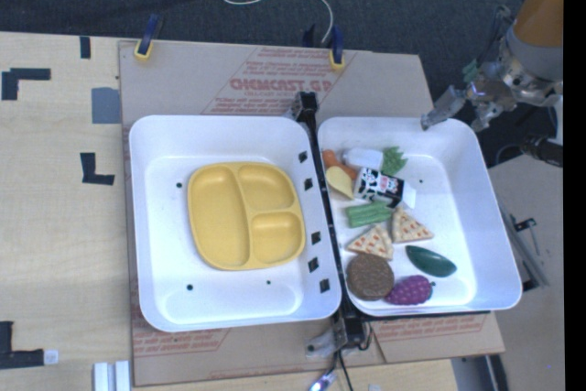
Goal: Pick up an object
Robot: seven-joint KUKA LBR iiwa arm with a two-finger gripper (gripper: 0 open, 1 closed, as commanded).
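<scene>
1. My pincer (438, 116) hangs above the far right corner of the right bin (490, 233); I cannot tell how it is set.
2. Toy foods lie clustered in that bin: milk carton (377, 186), green beans (368, 214), round brown patty (369, 275), purple grapes (409, 290).
3. The left bin (151, 224) holds a yellow divided tray (245, 213).

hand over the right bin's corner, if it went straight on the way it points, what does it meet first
Probably the right bin's bare white floor near its far right corner, short of the toy food. The hand points left and downward; depth is unclear.
</scene>
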